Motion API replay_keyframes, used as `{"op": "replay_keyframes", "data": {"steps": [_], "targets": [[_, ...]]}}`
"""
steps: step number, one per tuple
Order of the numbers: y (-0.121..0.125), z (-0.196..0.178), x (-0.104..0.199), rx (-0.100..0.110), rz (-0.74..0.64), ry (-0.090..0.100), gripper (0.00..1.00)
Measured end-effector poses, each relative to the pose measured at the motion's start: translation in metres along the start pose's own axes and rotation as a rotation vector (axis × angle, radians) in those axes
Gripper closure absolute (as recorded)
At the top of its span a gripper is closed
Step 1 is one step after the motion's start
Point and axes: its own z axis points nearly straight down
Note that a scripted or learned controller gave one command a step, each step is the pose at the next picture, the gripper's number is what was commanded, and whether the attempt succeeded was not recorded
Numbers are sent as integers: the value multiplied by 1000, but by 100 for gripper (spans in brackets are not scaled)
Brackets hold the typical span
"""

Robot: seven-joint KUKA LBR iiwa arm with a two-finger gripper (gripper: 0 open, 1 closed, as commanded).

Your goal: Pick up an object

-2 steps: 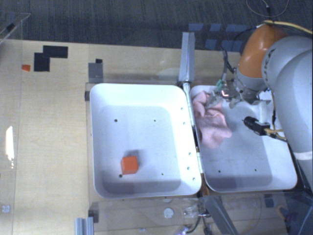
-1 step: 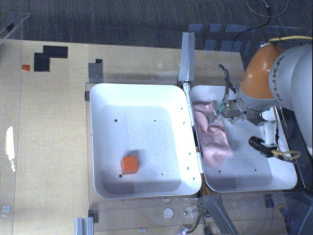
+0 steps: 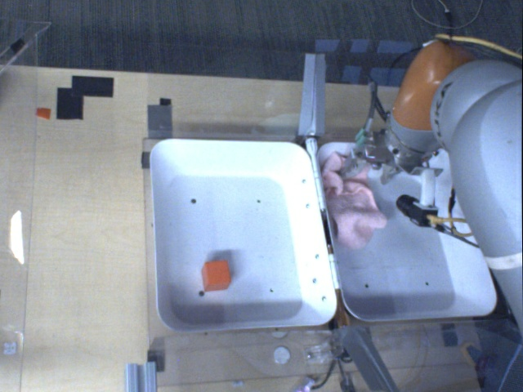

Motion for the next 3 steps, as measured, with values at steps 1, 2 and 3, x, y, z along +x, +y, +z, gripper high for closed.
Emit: {"op": "replay_keyframes", "data": {"steps": [1,2,3], "targets": [[-53,-2,-29,-7,-243,-2,0],[-105,-3,-16,-12,-371,-3,0],[-81,-3,3,-10,-365,-2,0]]}}
